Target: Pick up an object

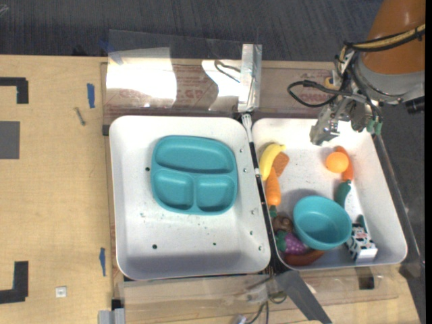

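Two bins; the right bin (391,201) is the landmark. Largest item in it: teal bowl (322,221) near its front edge, crowded by purple grapes (295,243). Banana (269,158) lies along its left wall. Orange ball (337,160), the likeliest target, sits toward its back. Gripper (325,132) hovers just behind the ball, holding nothing; finger spread unreadable. Risk: the round ball rolls off on contact.

robot lab, taped wooden bench (47,181), two white bins (128,201), cabled arm (395,39)
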Motion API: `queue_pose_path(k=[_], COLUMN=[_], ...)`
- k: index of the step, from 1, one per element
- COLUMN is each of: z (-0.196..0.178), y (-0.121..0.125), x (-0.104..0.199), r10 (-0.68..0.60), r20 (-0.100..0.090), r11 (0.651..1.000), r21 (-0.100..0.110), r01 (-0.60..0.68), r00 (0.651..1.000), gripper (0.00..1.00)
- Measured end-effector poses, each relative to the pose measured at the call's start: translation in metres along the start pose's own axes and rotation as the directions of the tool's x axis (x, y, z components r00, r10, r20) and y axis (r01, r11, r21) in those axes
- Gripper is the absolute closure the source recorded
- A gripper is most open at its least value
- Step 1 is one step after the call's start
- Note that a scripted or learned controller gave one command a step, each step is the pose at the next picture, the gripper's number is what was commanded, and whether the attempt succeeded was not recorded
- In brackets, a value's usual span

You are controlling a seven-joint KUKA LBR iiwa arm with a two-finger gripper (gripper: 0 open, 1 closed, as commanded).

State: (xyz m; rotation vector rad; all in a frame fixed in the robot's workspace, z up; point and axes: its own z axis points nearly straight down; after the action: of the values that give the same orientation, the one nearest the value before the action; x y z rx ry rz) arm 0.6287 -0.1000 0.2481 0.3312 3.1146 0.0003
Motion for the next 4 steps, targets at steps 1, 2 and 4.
queue_pose_path(k=[1,2,4], z=[0.116,0.024,0.150], y=[0.003,0.037,-0.041], x=[-0.005,-0.035,-0.025], r10=[-0.453,-0.409,-0.704], r20=[-0.010,0.009,0.003], r11=[0.891,0.913,0.710], r21=[-0.007,0.000,0.000], r01=[0.453,0.409,0.704], r00=[0.891,0.912,0.710], gripper=[1.00,1.00,1.00])
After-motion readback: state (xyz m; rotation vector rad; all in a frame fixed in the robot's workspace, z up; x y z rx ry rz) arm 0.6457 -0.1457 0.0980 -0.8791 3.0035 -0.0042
